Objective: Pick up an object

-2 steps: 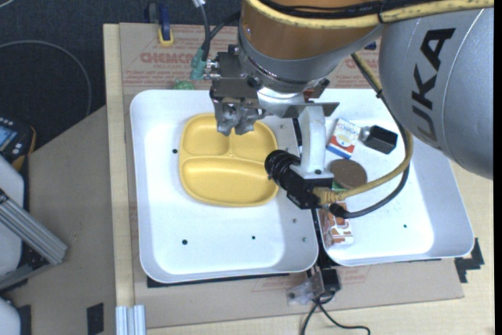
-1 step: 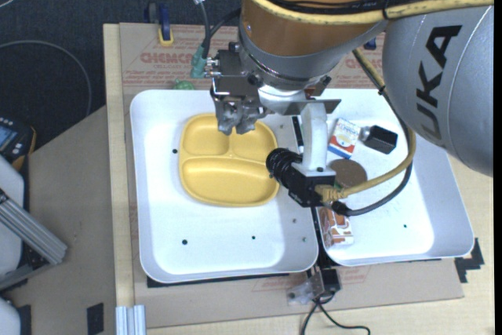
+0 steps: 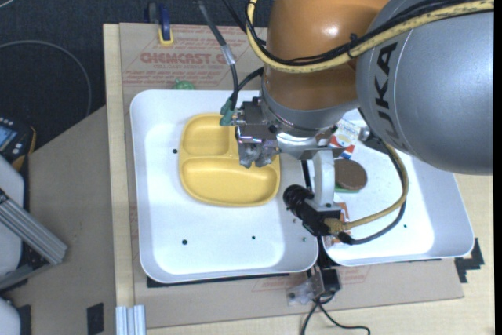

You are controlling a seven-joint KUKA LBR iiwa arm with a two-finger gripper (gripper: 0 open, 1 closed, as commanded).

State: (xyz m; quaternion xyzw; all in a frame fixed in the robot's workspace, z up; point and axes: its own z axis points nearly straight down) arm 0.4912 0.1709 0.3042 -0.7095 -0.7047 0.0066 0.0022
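a glossy, smooth yellow plastic tray (image 3: 223,169) is seen in a matt white plastic bin (image 3: 157,208); the arm's orange band (image 3: 321,27) is polished.

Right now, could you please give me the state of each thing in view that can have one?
yellow divided tray: lying flat in the left bin, right way up, with the arm over its right edge.
brown round object: lying in the right bin, partly hidden by the arm.
gripper: down at the tray's right edge.
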